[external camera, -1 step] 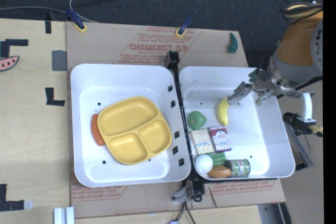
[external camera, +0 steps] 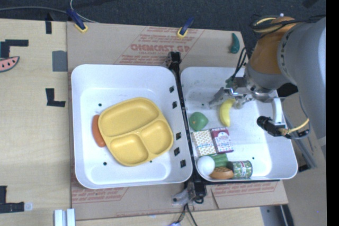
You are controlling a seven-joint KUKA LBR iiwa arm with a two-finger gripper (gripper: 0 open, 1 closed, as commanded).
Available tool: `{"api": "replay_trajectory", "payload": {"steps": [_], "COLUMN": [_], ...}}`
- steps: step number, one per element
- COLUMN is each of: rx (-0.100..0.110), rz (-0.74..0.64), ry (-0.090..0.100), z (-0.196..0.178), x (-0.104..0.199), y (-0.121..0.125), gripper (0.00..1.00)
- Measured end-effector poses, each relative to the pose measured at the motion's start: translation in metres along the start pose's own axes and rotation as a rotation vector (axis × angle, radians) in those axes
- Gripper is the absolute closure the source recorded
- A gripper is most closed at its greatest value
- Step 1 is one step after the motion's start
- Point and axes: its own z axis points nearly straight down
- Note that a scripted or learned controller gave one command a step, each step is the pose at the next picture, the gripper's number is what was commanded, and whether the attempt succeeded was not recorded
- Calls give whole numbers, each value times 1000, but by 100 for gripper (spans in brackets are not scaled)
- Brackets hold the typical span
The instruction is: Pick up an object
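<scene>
In the right bin point(external camera: 275, 153) a yellow banana point(external camera: 226, 114) lies near the middle, pointing toward the bin's far side. My gripper point(external camera: 228, 101) hangs over the banana's far end, its two grey fingers spread to either side of the tip. The gripper is open and nothing is held between the fingers. Just left of the banana sits a green round fruit point(external camera: 198, 120). Nearer the front lie a patterned box point(external camera: 203, 141) and a red and white carton point(external camera: 222, 140).
Along the right bin's front edge sit a white ball point(external camera: 205, 165), a burger-like toy point(external camera: 222, 173) and a green can point(external camera: 242, 169). The left bin point(external camera: 85, 92) holds a yellow divided plate point(external camera: 136, 129) over an orange item point(external camera: 98, 131). A black divider point(external camera: 179, 108) runs between the bins.
</scene>
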Motion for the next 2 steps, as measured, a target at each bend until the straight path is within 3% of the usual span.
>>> {"api": "replay_trajectory", "payload": {"steps": [1, 2], "rx": [-1, -4], "rz": [-2, -2], "ry": [0, 0], "z": [-10, -115], "x": [0, 77], "y": [1, -73], "gripper": [100, 100]}}
